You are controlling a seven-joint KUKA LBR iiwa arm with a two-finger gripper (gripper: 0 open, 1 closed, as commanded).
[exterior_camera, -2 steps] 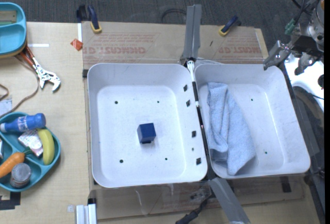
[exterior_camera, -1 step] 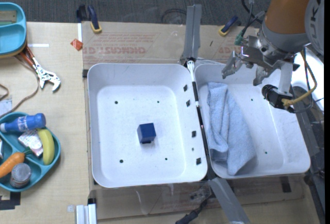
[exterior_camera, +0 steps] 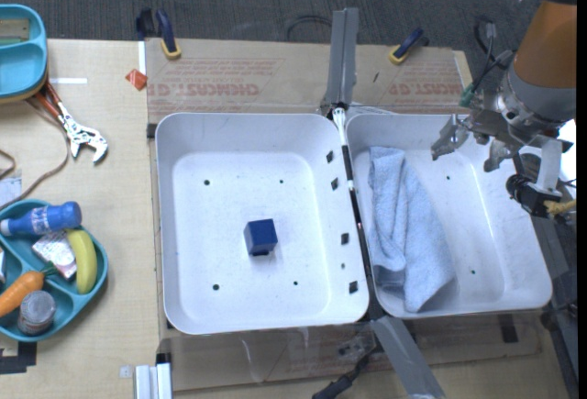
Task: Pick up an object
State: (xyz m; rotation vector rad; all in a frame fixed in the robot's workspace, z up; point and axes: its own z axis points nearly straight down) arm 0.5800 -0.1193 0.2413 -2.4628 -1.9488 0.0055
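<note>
Showing left bin [exterior_camera: 174, 205] holding blue cube [exterior_camera: 260, 237], right bin [exterior_camera: 514, 232] holding grey towel [exterior_camera: 404, 227]; gripper [exterior_camera: 470, 145], fingers spread, empty, with cube well apart toward 8 o'clock.

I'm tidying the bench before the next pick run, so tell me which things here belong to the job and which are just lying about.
Belongs to the job:
blue block in the left bin
grey towel in the right bin
gripper above the right bin

Just lying about:
wrench
blue tray of toy food
orange clamps
</note>
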